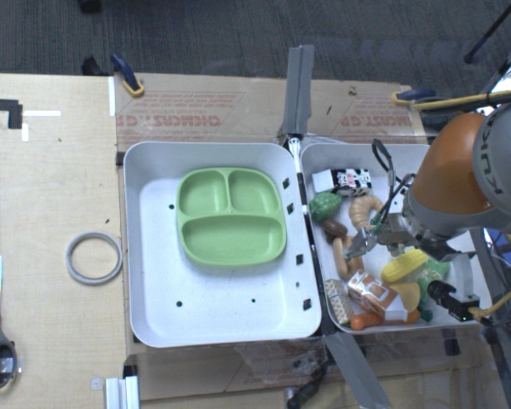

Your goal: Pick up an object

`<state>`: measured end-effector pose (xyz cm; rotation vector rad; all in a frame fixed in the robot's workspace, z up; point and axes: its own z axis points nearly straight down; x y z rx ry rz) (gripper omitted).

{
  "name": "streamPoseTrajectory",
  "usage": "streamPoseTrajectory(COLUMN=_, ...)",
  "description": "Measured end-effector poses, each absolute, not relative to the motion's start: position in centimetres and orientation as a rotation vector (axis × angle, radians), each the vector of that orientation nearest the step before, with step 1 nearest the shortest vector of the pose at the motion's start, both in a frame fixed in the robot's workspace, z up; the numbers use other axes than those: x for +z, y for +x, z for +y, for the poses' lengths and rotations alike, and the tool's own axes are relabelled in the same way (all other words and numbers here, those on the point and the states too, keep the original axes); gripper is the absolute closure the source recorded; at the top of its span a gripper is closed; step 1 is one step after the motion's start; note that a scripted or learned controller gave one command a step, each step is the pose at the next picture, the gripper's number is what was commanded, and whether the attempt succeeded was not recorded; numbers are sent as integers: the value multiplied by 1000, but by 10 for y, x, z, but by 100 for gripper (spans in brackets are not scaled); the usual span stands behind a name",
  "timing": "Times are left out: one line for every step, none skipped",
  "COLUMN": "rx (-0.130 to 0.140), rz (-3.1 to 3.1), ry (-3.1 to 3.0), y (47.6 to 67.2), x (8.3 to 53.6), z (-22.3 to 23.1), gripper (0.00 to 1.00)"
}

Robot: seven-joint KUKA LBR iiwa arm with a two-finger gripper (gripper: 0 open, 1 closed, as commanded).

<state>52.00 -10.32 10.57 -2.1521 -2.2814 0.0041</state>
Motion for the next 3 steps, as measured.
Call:
streamPoseTrajectory(rx=-1, rz=-2405, ry=-2022, y=559, x=92, z=-104, gripper=0)
streamPoseTrajectory(rx=-4, rz=-2400, ry=-2023, y=561, x=100, z=-104, gripper=100)
streamPoseTrajectory(rx=9, rz=-2205, ry=-2234, y=603, x=188, z=-49, gripper=100)
